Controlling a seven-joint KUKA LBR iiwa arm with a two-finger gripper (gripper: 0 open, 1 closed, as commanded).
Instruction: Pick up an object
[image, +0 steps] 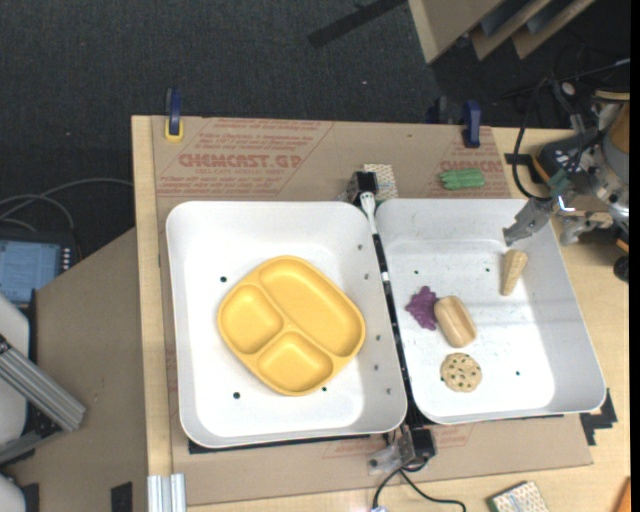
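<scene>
The right bin (560, 390) holds a purple bunch-shaped toy (423, 307), a tan bread-roll shape (455, 320) touching it, a round chocolate-chip cookie (461, 373) in front of them, and a small beige cone (512, 271) farther back. My gripper (524, 226) reaches in from the right over the bin's back right corner, just above and behind the cone. Nothing shows in its grasp.
A yellow three-compartment plate (290, 322) lies in the left bin (195, 400). A green object (462, 180) rests on the cardboard behind the right bin. A small black-and-white device (368, 186) sits at the back where the two bins meet.
</scene>
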